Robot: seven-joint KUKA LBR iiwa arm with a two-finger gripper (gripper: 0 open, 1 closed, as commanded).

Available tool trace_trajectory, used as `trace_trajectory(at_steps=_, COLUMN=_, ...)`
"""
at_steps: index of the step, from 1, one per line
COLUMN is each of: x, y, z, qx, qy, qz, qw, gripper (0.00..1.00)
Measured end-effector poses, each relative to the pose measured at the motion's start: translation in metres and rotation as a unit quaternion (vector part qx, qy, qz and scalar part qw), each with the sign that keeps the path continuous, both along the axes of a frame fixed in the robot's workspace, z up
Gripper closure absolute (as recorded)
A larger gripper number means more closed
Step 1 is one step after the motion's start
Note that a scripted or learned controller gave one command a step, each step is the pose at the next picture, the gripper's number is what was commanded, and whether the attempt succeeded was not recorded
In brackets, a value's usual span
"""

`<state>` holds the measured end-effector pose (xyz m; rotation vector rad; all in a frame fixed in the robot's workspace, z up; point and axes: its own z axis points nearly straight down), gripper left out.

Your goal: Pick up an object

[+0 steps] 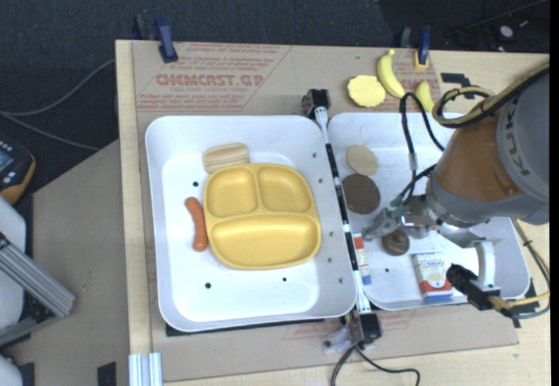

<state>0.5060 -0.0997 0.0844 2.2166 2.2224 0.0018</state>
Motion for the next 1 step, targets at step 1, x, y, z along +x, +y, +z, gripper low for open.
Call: trace_trajectory(at_steps=1, x=-0.0010, y=-0.0007, z=0.0100, qx=0.0000, qy=0.000, qz=-0.001, qw=1.0000, gripper=1.00)
